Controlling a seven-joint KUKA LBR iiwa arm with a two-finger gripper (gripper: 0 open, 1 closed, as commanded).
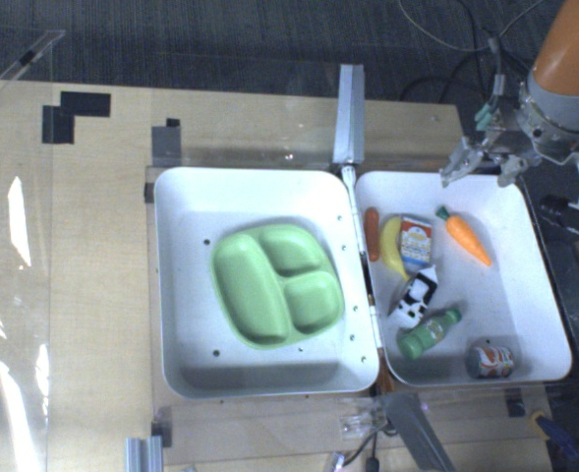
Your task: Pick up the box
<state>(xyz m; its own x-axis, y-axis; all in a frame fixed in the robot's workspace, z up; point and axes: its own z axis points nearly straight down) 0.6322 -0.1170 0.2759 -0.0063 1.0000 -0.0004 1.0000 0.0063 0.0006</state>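
Inside my right bin (545, 264) lie the box (416, 243), banana (393, 245), carrot (464, 237) — left bin (186, 293) holds a green tray (277, 285); my gripper (484, 164) hangs open, grasping nothing.

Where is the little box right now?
The box lies in the right bin, near its top, touching the banana, with the carrot further right.

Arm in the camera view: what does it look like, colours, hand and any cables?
The arm shows an orange band above a grey wrist section. The hand is small, metallic grey, with thin fingers. Black cables loop across the dark floor behind it.
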